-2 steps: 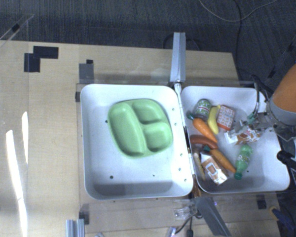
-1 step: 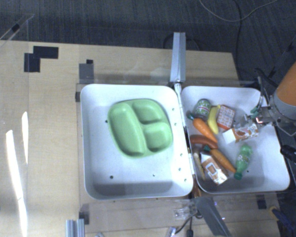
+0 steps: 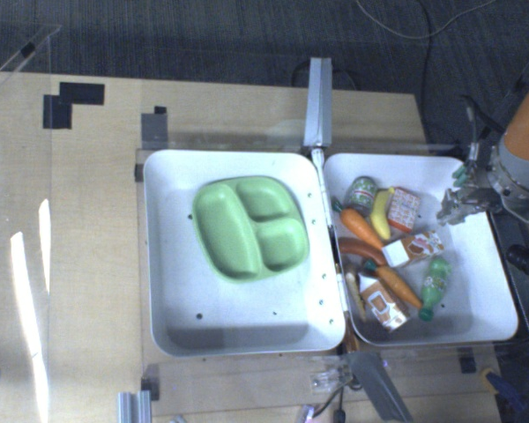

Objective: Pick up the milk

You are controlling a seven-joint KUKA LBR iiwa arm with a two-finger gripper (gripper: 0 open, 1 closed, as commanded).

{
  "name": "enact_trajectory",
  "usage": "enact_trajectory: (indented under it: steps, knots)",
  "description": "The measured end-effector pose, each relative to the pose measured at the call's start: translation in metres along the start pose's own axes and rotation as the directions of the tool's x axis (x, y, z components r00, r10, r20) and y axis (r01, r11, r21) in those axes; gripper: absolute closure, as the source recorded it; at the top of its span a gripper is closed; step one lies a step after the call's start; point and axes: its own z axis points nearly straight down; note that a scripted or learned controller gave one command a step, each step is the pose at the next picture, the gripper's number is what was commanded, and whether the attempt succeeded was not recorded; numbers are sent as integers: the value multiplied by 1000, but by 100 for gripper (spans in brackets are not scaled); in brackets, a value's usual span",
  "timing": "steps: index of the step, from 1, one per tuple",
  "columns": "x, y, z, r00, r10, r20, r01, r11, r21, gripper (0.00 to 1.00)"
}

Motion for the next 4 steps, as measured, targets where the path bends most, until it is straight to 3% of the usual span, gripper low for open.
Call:
enact_trajectory:
  steps: [1,2,3,4]
  knots:
    - [0,0,0,1000,0,0,0,1000,0,0]
    - [-25,-18,95,998,-58,7,58,998,-31,0]
    - [-15,-23,100,993,-115,28,116,992,-58,0]
    - [2,-35,99,974,-223,38,225,973,-59,0]
